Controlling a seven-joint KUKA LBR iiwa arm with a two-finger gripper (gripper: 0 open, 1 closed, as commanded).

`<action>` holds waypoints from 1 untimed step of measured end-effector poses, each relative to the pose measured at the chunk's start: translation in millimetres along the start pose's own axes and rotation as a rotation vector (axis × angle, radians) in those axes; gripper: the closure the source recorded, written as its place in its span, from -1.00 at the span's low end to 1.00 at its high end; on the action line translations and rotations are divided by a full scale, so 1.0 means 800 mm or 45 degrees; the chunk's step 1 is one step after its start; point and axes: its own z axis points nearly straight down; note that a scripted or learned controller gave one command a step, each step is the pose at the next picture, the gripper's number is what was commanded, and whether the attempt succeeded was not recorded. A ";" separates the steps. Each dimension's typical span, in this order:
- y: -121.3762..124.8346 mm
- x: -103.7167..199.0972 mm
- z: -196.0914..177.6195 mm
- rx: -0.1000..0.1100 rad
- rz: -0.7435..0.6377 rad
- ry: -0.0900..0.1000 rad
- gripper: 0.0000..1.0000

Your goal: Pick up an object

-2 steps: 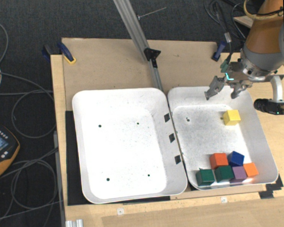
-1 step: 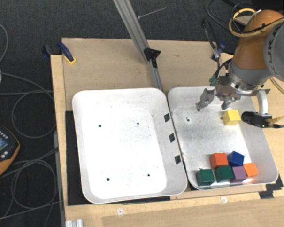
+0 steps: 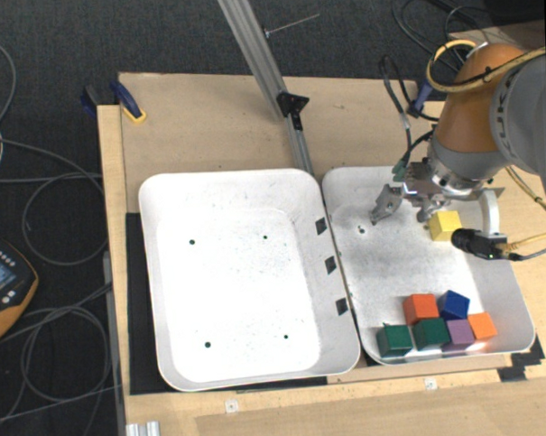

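I have the end effector [image 3: 406,200] over the right white bin [image 3: 383,262], fingers spread and gripping nothing. A small yellow cube [image 3: 444,224] sits just beside it; next I'd centre over the cube and descend.

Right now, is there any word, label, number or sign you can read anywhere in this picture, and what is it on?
No text reads anywhere.
Yellow-and-black handheld device on the floor at left: its screen is too small and blurred to read.
Coloured blocks in the right white bin: no visible markings.
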 end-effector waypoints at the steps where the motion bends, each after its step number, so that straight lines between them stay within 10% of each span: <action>1: -0.001 0.001 0.046 0.000 0.000 0.000 -1.00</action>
